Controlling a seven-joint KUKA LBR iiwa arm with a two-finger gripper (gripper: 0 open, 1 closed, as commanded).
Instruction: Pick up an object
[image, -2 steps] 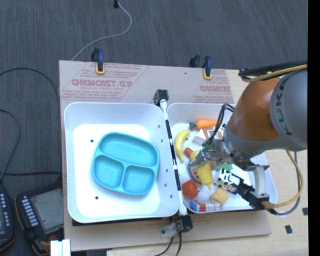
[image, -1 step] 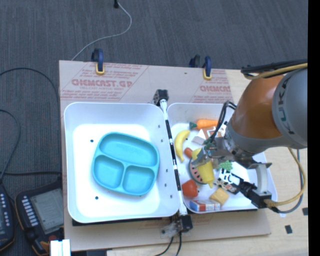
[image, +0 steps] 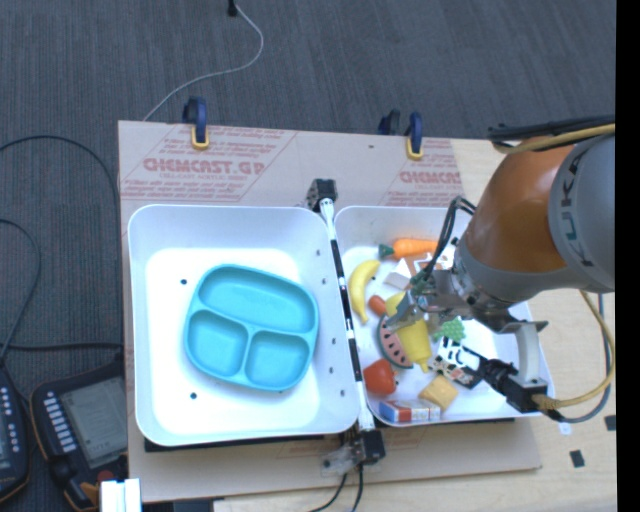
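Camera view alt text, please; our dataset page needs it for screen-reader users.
A grey and orange robot arm lowers its hand over small toy foods, including a yellow plastic banana, in the right white bin. The left white bin holds a blue three-compartment plastic tray.

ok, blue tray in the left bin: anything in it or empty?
Empty. The blue tray lies flat in the left bin, and all three compartments show bare blue. The toy food sits in the right bin.

A brown board (image: 250, 160) printed with red lettering lies on dark grey carpet (image: 400, 50), held at its far edge by two blue-and-yellow clamps (image: 197, 118). Two shallow white bins sit side by side on it, the left bin (image: 145, 300) touching the right bin (image: 525, 345) along a black centre strip.
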